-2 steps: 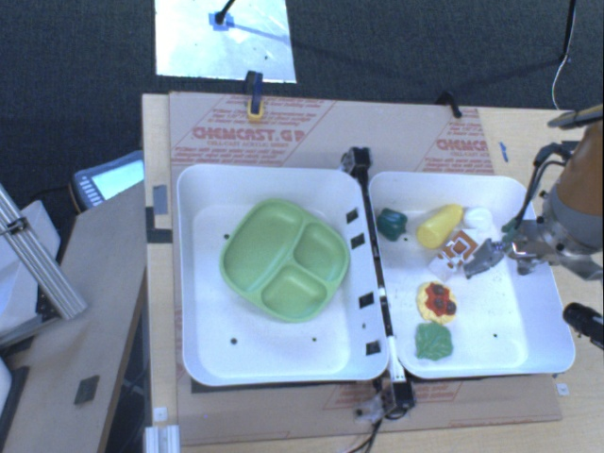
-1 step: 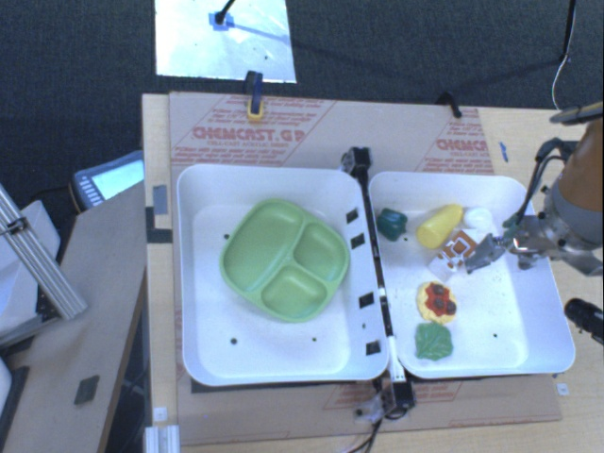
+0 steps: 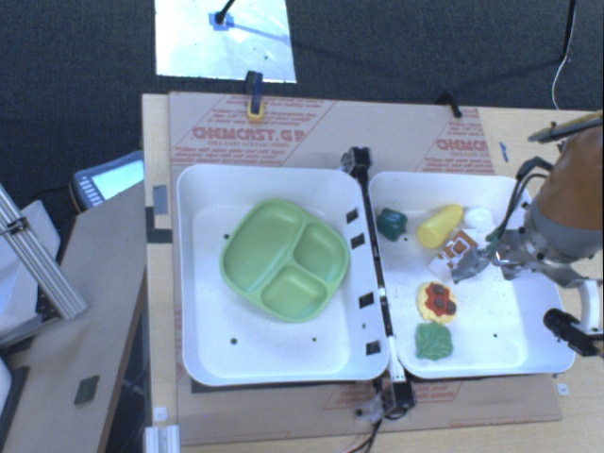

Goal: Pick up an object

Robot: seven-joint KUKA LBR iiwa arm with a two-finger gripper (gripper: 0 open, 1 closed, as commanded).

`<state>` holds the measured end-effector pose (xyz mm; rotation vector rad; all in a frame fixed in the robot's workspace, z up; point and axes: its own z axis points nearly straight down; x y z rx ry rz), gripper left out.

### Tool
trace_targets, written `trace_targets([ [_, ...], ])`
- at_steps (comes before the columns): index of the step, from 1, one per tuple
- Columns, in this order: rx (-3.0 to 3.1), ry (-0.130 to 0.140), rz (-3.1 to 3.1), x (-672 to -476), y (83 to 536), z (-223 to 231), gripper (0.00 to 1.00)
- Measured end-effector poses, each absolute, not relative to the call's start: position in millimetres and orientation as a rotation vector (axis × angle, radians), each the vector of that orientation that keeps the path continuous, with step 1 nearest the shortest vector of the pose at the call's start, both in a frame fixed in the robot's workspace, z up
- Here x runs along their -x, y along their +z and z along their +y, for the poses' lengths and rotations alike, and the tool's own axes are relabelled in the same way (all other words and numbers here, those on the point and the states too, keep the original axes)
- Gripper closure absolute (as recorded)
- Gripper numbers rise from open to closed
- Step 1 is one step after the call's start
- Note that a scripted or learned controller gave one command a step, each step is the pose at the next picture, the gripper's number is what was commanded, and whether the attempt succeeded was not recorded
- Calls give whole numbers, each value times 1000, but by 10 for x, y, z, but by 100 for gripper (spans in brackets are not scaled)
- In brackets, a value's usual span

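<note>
Reaching in over the right bin (image 3: 538, 347), the gripper (image 3: 464, 267) hangs low beside a small orange-and-white piece (image 3: 457, 246); whether its fingers are spread, I cannot tell. Around that piece: a yellow bottle (image 3: 440, 226) just above, a dark green toy (image 3: 392, 223) further left, a pizza slice (image 3: 437, 301) and green lump (image 3: 434, 341) below. The left bin (image 3: 203, 347) holds a green tray (image 3: 284, 260)
</note>
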<state>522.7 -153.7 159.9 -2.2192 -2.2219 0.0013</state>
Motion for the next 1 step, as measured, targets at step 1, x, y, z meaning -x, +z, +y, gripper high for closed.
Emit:
trace_targets([
  [1,2221,1,-2222,-5282,1016,-1601,0],
])
